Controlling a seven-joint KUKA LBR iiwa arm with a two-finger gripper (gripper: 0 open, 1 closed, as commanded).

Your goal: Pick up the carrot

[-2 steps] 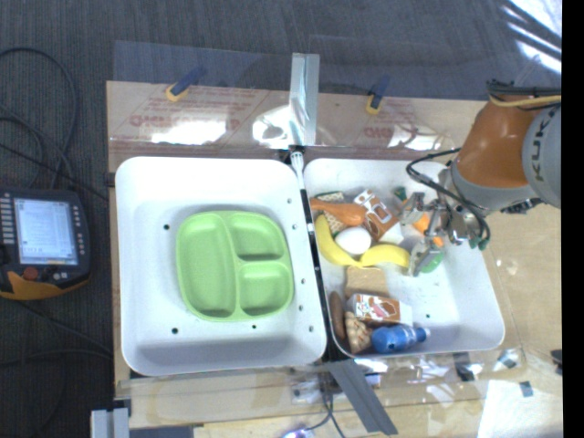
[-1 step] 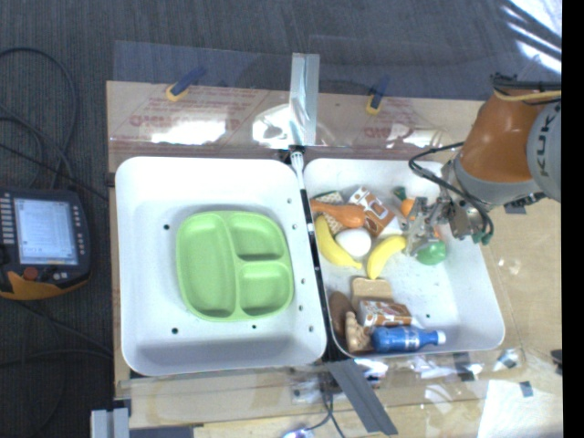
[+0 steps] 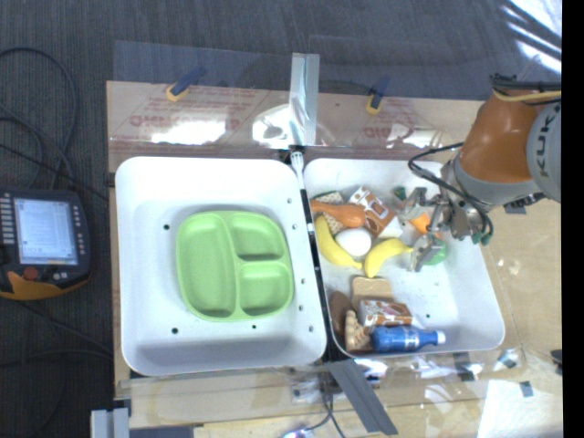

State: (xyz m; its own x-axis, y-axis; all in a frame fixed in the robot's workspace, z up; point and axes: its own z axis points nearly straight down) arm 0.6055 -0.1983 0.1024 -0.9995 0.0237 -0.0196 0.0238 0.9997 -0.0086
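The carrot (image 3: 420, 221), a small orange piece with a green tuft (image 3: 437, 253) at its near end, lies in the right bin (image 3: 474, 313) towards its right wall. My gripper (image 3: 417, 228) is low over it, reaching in from the right. Its fingers (image 3: 409, 196) stand apart, one beyond the carrot and one on its near side, so the carrot sits in the gap between them. The gripper looks open around the carrot, and I cannot see it pressing on it. The arm's orange band (image 3: 497, 144) is above and to the right.
Left of the carrot lie a banana (image 3: 379, 255), a white egg (image 3: 354, 243), an orange-brown long item (image 3: 339, 213) and a small carton (image 3: 371, 204). Nearer the front are boxes (image 3: 379, 310) and a blue bottle (image 3: 401, 339). The left bin holds a green divided plate (image 3: 233, 265).
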